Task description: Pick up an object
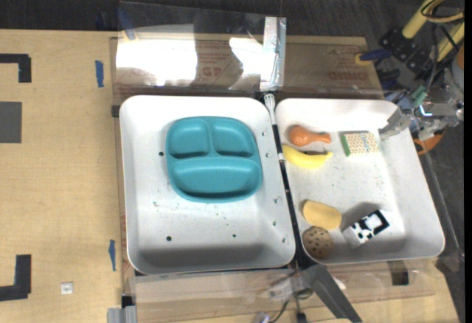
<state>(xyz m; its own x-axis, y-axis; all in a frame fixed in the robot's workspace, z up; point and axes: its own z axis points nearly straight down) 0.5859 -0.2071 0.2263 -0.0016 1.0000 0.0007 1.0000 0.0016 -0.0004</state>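
Nothing is lifted yet: the hand [392, 127] hovers at the right white bin's [413, 189] far edge, grip unreadable, just beside the small green-patterned block [359, 143], which lies untouched.

The right bin [413, 167] holds 6 small objects: an orange drumstick [306, 137] touching a yellow banana [306, 158] at far left, a patterned green box [359, 143] beside them, and near the front a yellow lump [322, 214], brown cookie [317, 241] and black-and-white toy [367, 227].
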